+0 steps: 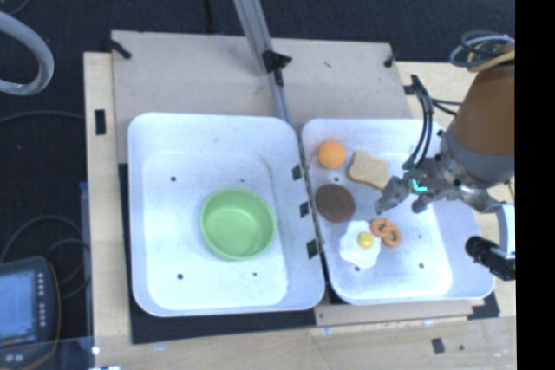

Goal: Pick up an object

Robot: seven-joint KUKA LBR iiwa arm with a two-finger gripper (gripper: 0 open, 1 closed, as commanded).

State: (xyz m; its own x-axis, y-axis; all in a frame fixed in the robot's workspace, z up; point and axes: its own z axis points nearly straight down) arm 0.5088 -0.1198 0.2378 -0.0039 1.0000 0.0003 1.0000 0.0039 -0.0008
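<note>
Though arm cut off at right edge, gripper [401,197] shows spread fingers, nothing between, above pretzel [386,232].

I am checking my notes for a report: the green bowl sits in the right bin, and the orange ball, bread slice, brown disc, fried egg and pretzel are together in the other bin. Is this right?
Not quite. The camera view shows the green bowl in the left bin, not the right. The orange ball, bread slice, brown disc, fried egg and pretzel are together in the other, right bin.

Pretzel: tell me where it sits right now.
The pretzel lies in the right bin, just right of the fried egg and below the gripper, with the brown disc further to its left.
</note>
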